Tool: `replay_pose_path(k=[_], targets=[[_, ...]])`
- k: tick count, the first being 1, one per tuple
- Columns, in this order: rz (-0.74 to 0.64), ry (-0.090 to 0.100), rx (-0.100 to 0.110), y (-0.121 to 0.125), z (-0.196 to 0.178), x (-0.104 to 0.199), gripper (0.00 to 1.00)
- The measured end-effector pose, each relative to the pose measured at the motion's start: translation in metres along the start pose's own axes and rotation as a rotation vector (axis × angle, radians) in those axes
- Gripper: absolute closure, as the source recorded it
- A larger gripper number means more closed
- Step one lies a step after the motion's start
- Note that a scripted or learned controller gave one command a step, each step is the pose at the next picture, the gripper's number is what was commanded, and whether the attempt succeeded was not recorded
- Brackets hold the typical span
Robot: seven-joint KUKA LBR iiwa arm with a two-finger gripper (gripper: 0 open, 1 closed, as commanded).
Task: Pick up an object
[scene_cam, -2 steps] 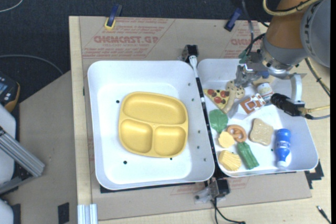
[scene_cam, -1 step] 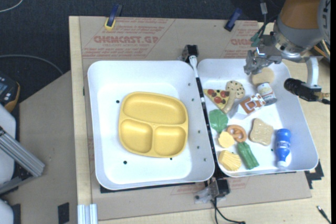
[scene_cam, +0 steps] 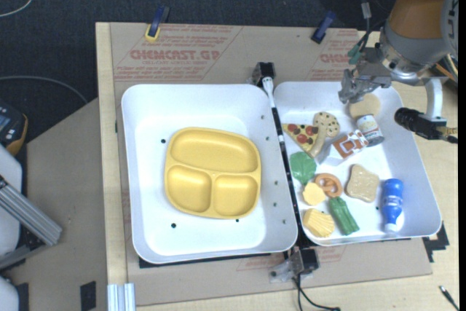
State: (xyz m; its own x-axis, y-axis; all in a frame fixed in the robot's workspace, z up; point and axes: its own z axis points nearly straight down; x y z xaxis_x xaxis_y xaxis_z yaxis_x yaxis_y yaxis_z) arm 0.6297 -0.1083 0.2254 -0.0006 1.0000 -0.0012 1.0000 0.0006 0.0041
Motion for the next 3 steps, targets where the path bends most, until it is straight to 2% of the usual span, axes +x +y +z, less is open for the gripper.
replay_pose_path(k=[1, 2, 3], targets=[[0.000, 0.003, 0.008, -0.043, -0.004, 0.022, 1.00], [0.000, 0.002, 0.008, -0.034, 0.011, 0.022, 1.00], [0.000, 0.000, 0.002, -0.027, 0.009, 0.018, 1.00]])
